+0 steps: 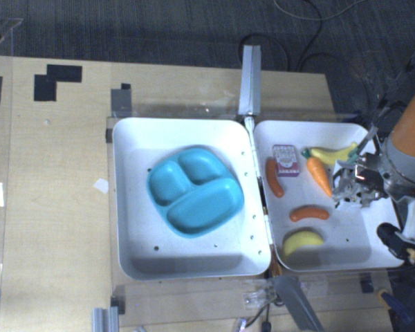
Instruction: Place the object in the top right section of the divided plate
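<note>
Two white bins sit side by side in the middle of the frame. The left bin (128,206) holds a blue divided plate (195,190), turned at a slant, with two small sections toward the upper part and one large section toward the lower right; all of its sections look bare.

The right bin (380,251) holds the toy food. A small pink and white carton (286,159) lies near its upper left corner. Just below and left of it is a short red sausage (274,178), lying almost upright in the frame. A yellow banana (332,153) lies along the upper part of the bin, and an orange carrot (319,176) sits just under it, slanting down to the right. A second orange-red sausage (309,214) lies flat near the middle, and a yellow-green pear-like fruit (303,241) rests near the lower left corner.

The arm comes in from the right edge of the frame. Its gripper (351,187) hangs over the right half of the right bin, just right of the carrot. How wide its tool stands cannot be told, and nothing can be seen held in it.
</note>
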`<state>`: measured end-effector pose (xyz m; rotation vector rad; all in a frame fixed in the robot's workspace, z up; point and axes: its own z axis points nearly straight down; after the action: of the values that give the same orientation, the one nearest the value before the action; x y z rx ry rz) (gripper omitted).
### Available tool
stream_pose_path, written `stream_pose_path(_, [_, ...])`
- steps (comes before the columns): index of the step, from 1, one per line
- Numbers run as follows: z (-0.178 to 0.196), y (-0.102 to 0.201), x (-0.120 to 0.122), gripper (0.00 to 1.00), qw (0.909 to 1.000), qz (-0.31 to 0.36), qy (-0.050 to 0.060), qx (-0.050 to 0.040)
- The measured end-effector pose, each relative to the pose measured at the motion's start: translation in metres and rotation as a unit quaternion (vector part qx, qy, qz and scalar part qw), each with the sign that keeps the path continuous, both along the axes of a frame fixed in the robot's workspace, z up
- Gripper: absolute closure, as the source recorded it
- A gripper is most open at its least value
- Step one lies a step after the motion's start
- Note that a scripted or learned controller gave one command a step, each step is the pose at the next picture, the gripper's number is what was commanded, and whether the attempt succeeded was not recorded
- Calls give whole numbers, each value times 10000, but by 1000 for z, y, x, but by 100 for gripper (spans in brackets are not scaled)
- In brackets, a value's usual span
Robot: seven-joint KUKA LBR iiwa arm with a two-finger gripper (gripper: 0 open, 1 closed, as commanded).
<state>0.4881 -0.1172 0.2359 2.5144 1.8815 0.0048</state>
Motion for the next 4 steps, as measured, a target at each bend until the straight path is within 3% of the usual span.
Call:
stream_pose_path(1, [12, -33, 16, 100, 9970, 775, -14, -16])
stream_pose_path(2, [-8, 26, 13, 100, 9955, 952, -2, -8])
stream_pose_path(3, [6, 74, 80, 100, 9952, 981, -3, -8])
stream_pose_path(4, [16, 21, 59, 100, 9917, 1288, -2, -12])
